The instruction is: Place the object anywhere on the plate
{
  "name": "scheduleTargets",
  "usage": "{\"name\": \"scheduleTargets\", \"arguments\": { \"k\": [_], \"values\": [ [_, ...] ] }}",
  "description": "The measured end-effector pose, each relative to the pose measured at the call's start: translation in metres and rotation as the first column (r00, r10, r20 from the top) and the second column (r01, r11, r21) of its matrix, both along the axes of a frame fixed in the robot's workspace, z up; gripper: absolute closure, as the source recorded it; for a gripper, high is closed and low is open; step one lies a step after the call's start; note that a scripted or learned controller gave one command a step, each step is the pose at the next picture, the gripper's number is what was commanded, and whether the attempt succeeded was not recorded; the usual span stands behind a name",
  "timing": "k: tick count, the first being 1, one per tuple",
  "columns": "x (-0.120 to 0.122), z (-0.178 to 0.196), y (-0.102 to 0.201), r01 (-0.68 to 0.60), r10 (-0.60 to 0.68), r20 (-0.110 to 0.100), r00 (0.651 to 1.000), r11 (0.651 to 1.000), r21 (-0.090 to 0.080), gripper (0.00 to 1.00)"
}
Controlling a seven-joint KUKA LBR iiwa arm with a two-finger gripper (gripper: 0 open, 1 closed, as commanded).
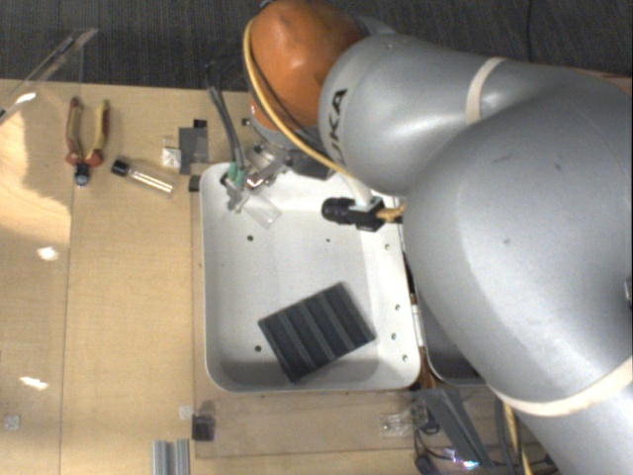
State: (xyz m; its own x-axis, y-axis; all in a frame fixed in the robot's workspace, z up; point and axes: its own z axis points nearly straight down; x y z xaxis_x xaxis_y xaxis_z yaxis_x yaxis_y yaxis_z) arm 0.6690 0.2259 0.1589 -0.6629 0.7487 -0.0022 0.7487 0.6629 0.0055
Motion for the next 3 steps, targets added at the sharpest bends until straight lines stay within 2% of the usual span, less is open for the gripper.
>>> {"name": "scheduleTargets", "arguments": {
  "k": [1,2,3],
  "values": [
    [-0.014,-0.008,-0.001,-0.554,0.554,0.001,0.832,0.832,-0.002,1.00],
    [-0.013,0.121,0.010,-0.888,0.888,0.005,0.460,0.460,-0.009,1.00],
    [-0.012,0.134,0.012,-0.887,0.887,0.014,0.461,0.462,-0.013,1.00]
  ]
}}
